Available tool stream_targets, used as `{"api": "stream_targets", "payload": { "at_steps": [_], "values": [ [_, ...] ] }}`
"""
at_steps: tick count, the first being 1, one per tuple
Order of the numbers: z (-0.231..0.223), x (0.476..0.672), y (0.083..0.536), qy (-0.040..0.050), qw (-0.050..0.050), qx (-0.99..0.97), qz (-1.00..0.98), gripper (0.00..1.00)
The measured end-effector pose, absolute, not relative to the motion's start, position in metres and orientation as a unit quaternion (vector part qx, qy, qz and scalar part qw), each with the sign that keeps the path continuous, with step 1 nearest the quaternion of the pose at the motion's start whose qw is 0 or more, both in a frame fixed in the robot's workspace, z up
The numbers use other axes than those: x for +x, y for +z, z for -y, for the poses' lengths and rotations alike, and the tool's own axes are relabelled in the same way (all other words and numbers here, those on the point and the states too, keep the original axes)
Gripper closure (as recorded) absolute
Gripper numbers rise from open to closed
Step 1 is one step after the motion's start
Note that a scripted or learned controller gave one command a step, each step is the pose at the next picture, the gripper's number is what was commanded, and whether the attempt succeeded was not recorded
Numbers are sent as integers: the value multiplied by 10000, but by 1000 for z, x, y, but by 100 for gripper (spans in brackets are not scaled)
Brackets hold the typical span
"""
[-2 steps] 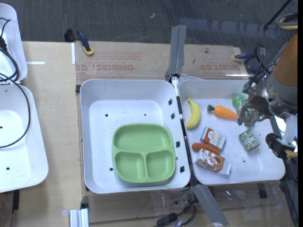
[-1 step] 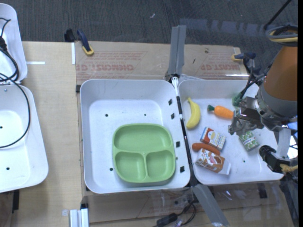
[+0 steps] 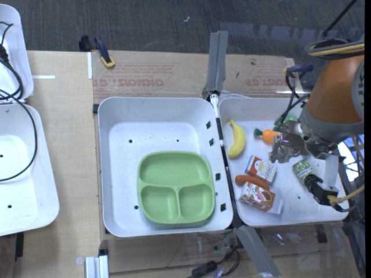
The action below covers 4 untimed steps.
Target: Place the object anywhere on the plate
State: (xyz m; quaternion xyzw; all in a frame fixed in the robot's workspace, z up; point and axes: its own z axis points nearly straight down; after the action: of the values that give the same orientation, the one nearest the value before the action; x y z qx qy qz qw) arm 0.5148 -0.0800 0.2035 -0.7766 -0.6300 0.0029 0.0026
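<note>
A light green plate [image 3: 175, 187] with three compartments lies in the left bin [image 3: 116, 155]; nothing rests on it. In the right bin [image 3: 295, 207] lie a yellow banana [image 3: 236, 138], a small orange carrot-like toy [image 3: 267, 135], a red sausage [image 3: 253, 181] and two small printed cartons [image 3: 261, 168] [image 3: 257, 197]. My gripper [image 3: 280, 153] hangs over the middle of the right bin, just right of the upper carton and below the orange toy. Nothing shows between its dark metal fingers.
A grey divider post [image 3: 217, 62] stands between the bins at the back. A small green-and-white packet [image 3: 302, 168] lies under the arm at the right. Cables [image 3: 11, 97] and white trays [image 3: 23, 172] sit at the far left. Brown cardboard [image 3: 151, 74] lies behind the bins.
</note>
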Motion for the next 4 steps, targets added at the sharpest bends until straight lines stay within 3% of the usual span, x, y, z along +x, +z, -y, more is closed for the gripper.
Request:
{"api": "stream_targets", "payload": {
  "at_steps": [1, 2, 3, 4],
  "values": [
    [33, 484, 239, 27, 20, -7517, 6595, 100],
    [15, 478, 224, 23, 19, -7364, 6765, 100],
    [32, 477, 188, 24, 28, -7251, 6886, 100],
    [30, 477, 188, 23, 27, -6974, 7167, 100]
  ]
}}
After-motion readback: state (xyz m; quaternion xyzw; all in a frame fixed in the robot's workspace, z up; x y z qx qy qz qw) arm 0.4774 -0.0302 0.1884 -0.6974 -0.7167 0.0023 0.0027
